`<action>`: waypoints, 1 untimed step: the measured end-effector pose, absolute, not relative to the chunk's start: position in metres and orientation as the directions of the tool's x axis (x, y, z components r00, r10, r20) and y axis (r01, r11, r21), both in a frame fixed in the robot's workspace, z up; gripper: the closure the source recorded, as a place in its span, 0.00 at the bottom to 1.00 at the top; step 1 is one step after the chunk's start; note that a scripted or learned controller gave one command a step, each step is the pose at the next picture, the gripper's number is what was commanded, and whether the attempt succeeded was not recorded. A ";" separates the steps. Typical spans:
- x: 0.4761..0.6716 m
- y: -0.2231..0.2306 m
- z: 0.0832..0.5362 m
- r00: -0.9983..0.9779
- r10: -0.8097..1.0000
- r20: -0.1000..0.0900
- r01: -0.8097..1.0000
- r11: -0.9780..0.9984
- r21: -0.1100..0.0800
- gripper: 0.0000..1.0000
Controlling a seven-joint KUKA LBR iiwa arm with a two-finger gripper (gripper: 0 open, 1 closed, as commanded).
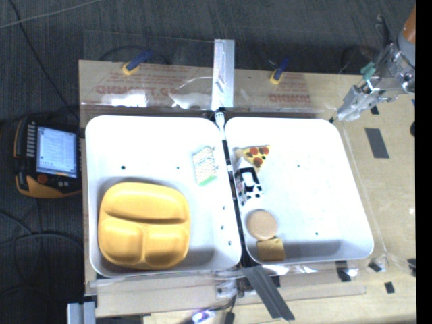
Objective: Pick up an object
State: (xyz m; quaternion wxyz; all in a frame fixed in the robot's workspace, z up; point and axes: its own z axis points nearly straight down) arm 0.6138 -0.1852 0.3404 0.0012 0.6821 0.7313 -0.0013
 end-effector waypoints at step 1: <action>0.587 -0.225 0.374 -0.207 0.978 -0.004 0.978 0.207 0.000 1.00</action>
